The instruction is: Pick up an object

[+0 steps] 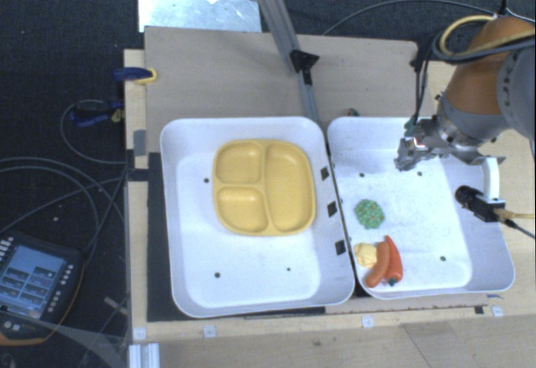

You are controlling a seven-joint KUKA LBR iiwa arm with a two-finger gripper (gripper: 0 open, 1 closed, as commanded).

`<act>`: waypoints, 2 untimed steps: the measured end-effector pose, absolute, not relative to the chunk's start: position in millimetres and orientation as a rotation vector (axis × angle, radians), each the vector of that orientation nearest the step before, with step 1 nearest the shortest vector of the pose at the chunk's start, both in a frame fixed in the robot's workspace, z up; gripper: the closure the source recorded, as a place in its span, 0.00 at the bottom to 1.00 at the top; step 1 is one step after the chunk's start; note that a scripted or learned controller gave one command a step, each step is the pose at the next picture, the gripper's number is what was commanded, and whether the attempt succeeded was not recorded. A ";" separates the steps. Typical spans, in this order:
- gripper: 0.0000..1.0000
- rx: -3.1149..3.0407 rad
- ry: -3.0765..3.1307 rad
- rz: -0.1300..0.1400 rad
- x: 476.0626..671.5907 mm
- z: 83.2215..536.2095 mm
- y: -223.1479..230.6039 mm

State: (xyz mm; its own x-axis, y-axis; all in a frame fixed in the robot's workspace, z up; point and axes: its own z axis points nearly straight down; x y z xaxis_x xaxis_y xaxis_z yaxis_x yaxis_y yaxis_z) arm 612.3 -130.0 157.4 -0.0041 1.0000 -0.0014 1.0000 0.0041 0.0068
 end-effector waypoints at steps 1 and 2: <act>1.00 2.211 2.220 0.007 614.9 218.9 -138.6; 1.00 2.212 2.225 0.005 616.1 236.2 -138.6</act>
State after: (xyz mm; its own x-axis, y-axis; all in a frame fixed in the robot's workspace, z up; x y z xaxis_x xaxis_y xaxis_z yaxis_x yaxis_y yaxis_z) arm 616.1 -138.6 236.2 -0.0058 1.0000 -0.0007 1.0000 0.0058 0.0050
